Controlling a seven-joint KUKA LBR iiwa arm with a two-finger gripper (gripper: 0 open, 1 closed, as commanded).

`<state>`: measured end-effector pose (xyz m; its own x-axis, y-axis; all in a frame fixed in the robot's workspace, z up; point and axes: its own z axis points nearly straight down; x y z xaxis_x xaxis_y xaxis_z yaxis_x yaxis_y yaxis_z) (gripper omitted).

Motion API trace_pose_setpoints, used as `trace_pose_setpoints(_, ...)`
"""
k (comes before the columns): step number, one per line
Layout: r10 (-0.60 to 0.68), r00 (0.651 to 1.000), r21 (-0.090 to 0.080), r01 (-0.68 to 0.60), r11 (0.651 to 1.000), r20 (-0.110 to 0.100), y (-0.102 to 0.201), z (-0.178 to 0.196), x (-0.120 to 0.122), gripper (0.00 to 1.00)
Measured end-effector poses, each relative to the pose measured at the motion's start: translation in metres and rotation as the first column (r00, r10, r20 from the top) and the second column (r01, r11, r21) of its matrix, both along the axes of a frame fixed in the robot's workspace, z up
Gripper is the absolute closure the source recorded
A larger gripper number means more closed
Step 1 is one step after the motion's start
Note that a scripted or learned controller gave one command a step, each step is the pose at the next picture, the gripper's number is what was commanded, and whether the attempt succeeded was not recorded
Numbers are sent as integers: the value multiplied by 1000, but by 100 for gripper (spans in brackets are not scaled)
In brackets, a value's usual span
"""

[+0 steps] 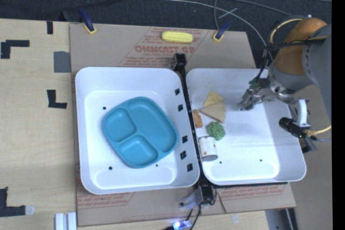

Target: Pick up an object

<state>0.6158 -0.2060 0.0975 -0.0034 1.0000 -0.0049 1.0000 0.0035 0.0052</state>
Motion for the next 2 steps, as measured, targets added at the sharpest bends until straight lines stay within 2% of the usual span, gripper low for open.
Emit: trace_pose_setpoints(2,-2,1000,3,2,1000,-1,2,100,-7,100)
